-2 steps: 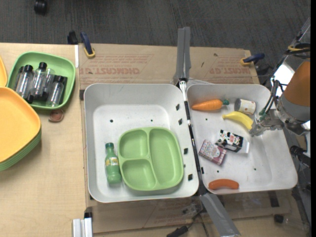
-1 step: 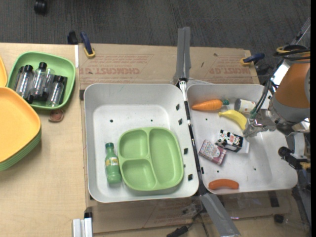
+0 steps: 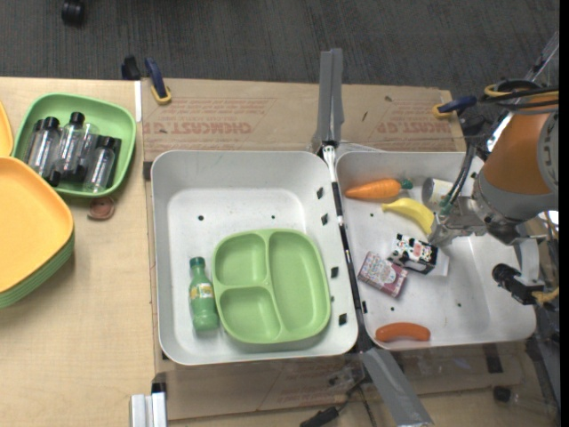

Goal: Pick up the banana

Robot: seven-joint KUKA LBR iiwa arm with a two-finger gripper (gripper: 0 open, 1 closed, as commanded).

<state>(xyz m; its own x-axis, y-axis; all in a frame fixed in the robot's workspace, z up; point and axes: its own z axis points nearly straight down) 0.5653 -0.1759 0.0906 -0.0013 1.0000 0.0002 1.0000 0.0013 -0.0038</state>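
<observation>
The end effector (image 3: 442,225) hangs over the right bin (image 3: 462,314), its tip just at the right end of the banana (image 3: 410,212); whether it is apart or together cannot be told from this angle, and the banana is not visibly between anything. The grey arm with its orange band (image 3: 520,154) comes in from the right, covering the bin's upper right corner.

The banana lies in the upper middle of the right bin, curved, with a carrot (image 3: 374,189) just above it near the bin's back wall. Below the banana sit a small black-and-white packet (image 3: 414,253) and a pink packet (image 3: 383,273), close together. An orange sausage-shaped toy (image 3: 403,332) rests against the bin's front edge. The bin floor to the lower right is bare white, leaving room on that side.

The left bin (image 3: 178,203) holds a green divided plate (image 3: 269,286) toward its front right, with a green bottle (image 3: 203,294) lying just left of it. On the worktop (image 3: 107,327) at far left sit a green tray of dark bottles (image 3: 75,145) and a stack of orange plates (image 3: 31,229).
</observation>
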